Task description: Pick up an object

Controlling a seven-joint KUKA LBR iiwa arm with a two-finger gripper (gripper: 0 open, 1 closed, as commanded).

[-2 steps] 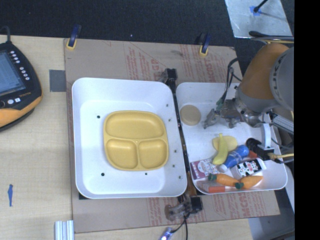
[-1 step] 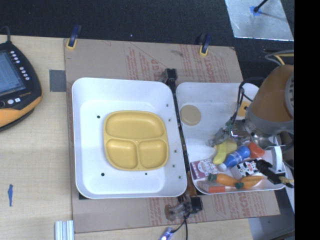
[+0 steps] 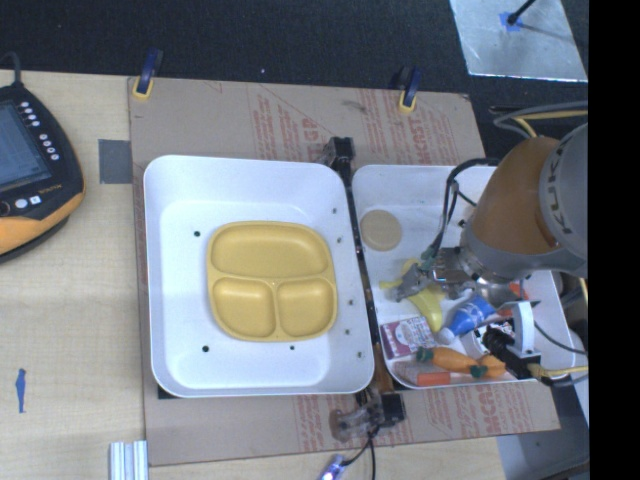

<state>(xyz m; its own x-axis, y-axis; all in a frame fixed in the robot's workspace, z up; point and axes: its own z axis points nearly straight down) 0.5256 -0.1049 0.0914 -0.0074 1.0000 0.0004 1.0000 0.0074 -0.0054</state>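
Observation:
The right bin [image 3: 400, 183] holds a heap of small objects. A round beige disc [image 3: 381, 230] lies near its back left. Toward the front are a yellow piece [image 3: 428, 306], a blue and white tube [image 3: 466, 318], a red packet [image 3: 403, 336] and an orange carrot-like toy [image 3: 455, 359]. My gripper [image 3: 420, 276] is low over the heap, just left of the arm's orange band [image 3: 515, 208]. It sits between the disc and the yellow piece. A small grey item [image 3: 397, 290] lies at its tip. Nothing is visibly held.
The left bin [image 3: 180, 268] holds a yellow divided tray [image 3: 272, 278]. A teach pendant [image 3: 30, 173] lies on the bench at the far left. Clamps [image 3: 146, 73] [image 3: 408, 88] pin the cardboard at the back. Cables [image 3: 545, 368] run along the right bin's front right.

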